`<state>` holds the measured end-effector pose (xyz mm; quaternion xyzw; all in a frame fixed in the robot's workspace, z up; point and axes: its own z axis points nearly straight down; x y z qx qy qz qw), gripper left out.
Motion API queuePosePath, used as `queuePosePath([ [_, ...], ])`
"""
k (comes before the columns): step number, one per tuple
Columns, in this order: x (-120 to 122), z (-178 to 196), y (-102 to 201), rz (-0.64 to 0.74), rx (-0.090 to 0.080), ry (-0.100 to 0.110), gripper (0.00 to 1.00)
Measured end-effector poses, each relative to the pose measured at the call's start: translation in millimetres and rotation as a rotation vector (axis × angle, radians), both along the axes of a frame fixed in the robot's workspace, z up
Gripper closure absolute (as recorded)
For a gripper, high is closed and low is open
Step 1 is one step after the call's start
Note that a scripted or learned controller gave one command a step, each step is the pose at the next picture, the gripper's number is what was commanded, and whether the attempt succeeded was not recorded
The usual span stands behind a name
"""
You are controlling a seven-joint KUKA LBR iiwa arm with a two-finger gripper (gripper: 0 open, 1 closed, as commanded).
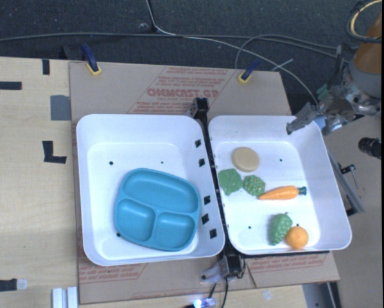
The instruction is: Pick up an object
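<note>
Got the left bin (89, 172) up front with just a blue tray (157, 209) lying flat in it, probably parked there out of the way. Got the right bin (327, 191) touching it, holding all the small stuff, so presumably the picking zone. Can see the gripper (314, 117) hovering over that bin's far right corner, well apart from everything. Can't tell if wide or narrow. Could go for the carrot (280, 193), cookie (246, 159), greens (230, 181) or orange (297, 237). Looks awkward for that last one, tucked against a green piece near the front wall.
</note>
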<state>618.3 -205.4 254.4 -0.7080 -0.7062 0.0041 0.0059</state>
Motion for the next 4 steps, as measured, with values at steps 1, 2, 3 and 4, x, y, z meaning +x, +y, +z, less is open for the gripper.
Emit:
queuePosePath([
  [1, 2.3, 8.7, 0.8, 0.004, -0.003, -0.013, 0.0],
  [2, -5.2, -52.7, -0.6, 0.003, -0.003, -0.008, 0.0],
  [3, -0.2, -114.0, -4.3, 0.004, -0.003, -0.008, 0.0],
  [4, -0.8, -167.5, -3.3, 0.005, -0.004, -0.011, 0.0],
])
